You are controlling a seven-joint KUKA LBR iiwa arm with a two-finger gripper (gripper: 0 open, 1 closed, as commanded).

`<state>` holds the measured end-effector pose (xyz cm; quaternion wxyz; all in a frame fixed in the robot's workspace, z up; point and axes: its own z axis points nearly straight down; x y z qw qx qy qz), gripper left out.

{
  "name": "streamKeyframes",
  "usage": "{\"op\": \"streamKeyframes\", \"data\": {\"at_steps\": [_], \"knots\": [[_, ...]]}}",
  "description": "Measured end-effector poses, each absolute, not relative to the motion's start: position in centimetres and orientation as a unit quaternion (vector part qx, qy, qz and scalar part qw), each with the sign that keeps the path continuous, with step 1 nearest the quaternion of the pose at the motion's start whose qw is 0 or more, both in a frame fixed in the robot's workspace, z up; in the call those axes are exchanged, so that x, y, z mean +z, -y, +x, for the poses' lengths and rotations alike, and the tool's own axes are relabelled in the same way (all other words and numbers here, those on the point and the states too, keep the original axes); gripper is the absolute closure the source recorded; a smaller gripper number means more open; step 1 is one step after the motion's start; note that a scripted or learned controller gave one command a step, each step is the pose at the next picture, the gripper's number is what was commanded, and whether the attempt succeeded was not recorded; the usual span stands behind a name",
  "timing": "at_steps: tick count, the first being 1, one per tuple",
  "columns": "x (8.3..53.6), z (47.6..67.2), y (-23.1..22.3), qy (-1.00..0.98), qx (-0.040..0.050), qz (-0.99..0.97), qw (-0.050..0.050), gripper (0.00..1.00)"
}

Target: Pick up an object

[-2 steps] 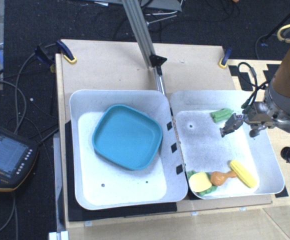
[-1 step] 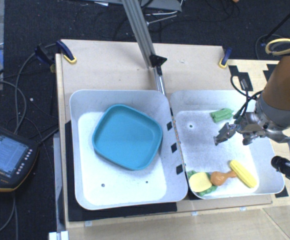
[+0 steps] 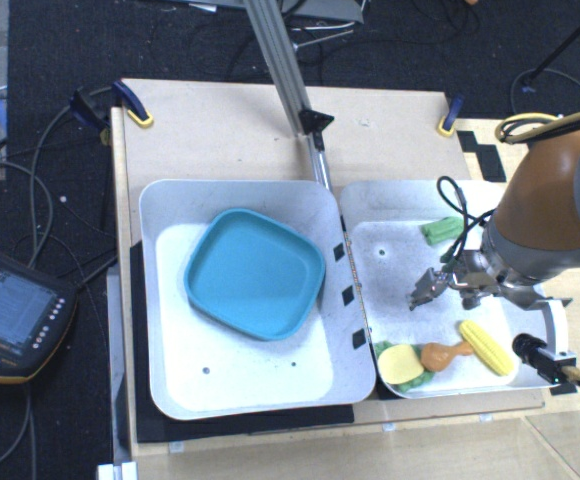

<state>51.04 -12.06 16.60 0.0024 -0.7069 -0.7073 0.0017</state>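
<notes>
My gripper [image 3: 432, 289] hangs over the middle of the right bin [image 3: 390, 203], reaching in from the right under the orange band of the arm. Its dark fingers look open, with nothing between them. A green piece [image 3: 440, 230] lies at the back of that bin, just above the gripper. Along the bin's front edge lie a yellow corn cob [image 3: 487, 346], an orange-brown drumstick-shaped piece [image 3: 442, 354] and a yellow-green round piece [image 3: 401, 364]. All of them lie apart from the gripper.
A blue square plate [image 3: 256, 273] rests in the left bin [image 3: 160, 268]. A slanted metal pole [image 3: 282, 53] runs from the top down to the gap between the bins. Blue and yellow clamps [image 3: 133, 106] sit at the bench's back corners.
</notes>
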Motion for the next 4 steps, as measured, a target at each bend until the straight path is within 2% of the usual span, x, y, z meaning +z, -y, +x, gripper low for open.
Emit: {"op": "streamKeyframes", "data": {"at_steps": [1,2,4], "knots": [[10.7,50.5,11.3,0.707,0.0016,-0.707,0.002,0.00],[12.0,50.7,11.3,0.707,0.0000,-0.707,0.000,1.00],[23.4,51.9,11.8,0.707,-0.0015,-0.707,-0.002,1.00]]}}
